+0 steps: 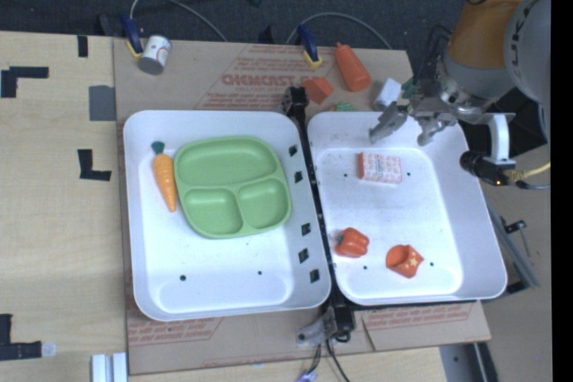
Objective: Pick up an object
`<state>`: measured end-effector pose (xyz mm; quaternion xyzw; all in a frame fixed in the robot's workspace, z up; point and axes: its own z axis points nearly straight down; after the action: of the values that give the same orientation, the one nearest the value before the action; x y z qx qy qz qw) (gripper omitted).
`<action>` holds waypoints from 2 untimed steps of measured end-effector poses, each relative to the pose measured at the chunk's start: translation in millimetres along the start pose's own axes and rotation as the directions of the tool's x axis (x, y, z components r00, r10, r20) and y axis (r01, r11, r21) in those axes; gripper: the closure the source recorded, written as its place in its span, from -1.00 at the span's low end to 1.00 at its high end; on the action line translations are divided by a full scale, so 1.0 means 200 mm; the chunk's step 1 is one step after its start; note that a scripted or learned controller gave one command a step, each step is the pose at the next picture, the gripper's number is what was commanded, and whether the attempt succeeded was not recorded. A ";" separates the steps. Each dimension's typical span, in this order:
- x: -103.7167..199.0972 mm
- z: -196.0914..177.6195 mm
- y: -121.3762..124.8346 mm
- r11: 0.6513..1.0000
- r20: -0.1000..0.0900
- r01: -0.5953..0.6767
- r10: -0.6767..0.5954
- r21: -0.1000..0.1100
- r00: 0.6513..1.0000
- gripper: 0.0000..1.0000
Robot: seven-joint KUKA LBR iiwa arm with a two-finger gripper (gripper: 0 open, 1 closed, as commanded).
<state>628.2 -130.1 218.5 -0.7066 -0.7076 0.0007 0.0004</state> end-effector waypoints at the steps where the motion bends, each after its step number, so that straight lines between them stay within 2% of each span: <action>1: 0.00 0.63 0.14 1.000 0.003 0.002 -0.002 -0.013 1.000 -1.00; 2: 0.00 0.58 0.15 1.000 0.008 0.004 -0.003 -0.019 1.000 1.00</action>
<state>657.4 -130.4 103.4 -0.7053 -0.7088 -0.0030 -0.0092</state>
